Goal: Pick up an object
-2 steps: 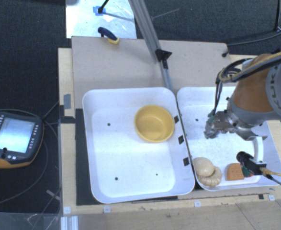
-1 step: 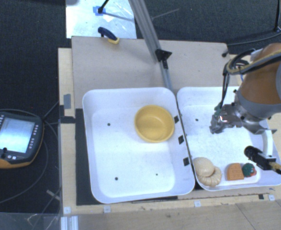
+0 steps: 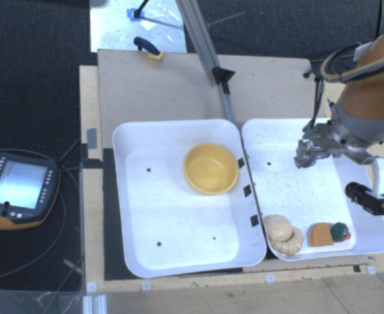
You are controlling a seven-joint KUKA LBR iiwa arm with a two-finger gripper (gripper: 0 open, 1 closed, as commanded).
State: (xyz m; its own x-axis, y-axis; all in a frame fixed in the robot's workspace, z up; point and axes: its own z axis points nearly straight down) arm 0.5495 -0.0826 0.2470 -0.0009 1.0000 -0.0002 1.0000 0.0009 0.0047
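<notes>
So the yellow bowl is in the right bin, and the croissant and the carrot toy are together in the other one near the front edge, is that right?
Not quite. The camera view shows the yellow bowl in the left bin. The cream croissant-like toy and the orange carrot toy sit together in the right bin, near its front edge.

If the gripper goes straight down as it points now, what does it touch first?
Most likely the bare white floor of the right bin. The gripper is apart from the cream toy and carrot toy; its height is unclear.

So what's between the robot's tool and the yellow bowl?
In the camera view, bare white bin floor and the two bin rims where they meet lie between the tool and the yellow bowl.
</notes>
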